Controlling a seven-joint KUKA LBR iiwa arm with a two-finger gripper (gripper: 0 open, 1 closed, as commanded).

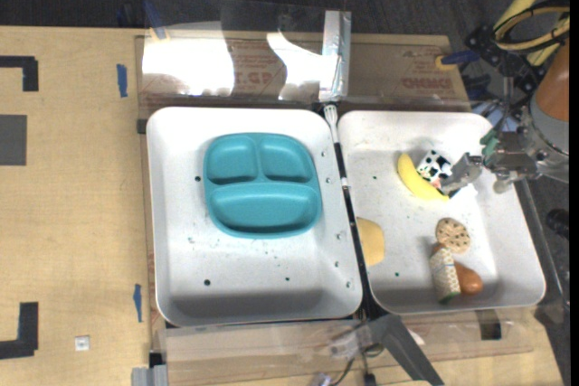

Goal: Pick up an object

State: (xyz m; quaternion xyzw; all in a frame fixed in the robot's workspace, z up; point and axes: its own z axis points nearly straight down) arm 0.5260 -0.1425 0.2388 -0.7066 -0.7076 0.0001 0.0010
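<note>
Toward the far side of the right bin (520,235), the gripper (460,176) sits just beside a yellow banana (412,178) and a small black-and-white toy (436,164); whether its pincer is apart or together cannot be told. Curved, smooth and probably light hollow plastic, the banana looks slippery, so a hold across its thick middle seems safest. Nearer lie a speckled cookie (452,234) and an orange piece (468,279). A matte teal divided tray (262,184) rests in the left bin (172,240).

Glossy white plastic bins (172,221), smooth teal plastic tray (262,183)
</note>
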